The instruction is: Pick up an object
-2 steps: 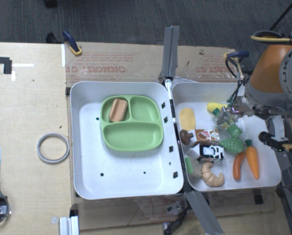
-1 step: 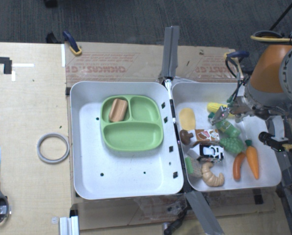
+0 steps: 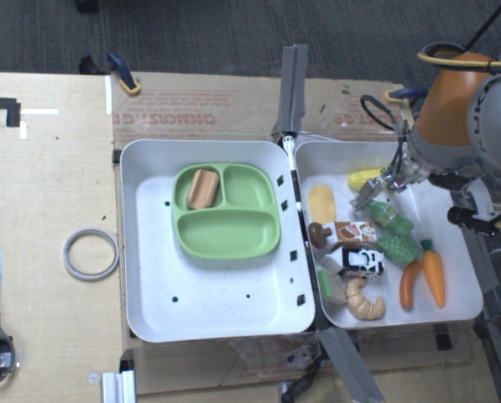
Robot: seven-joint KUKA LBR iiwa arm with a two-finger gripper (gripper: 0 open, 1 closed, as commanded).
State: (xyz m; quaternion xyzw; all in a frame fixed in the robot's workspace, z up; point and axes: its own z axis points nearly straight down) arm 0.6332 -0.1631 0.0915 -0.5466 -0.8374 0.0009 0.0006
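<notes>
Dark carpet lay beyond the pale wooden bench (image 3: 49, 191), which bore two shallow white bins. A green divided plastic plate (image 3: 227, 225) sat in the left bin (image 3: 141, 250), holding a tan bread roll (image 3: 202, 188). Over the right bin's (image 3: 460, 305) far side hung the gripper (image 3: 374, 193); whether it was clenched or released, I cannot tell. Just near of it lay a green toy vegetable (image 3: 393, 243), with two orange carrots (image 3: 433, 277) right of that.
</notes>
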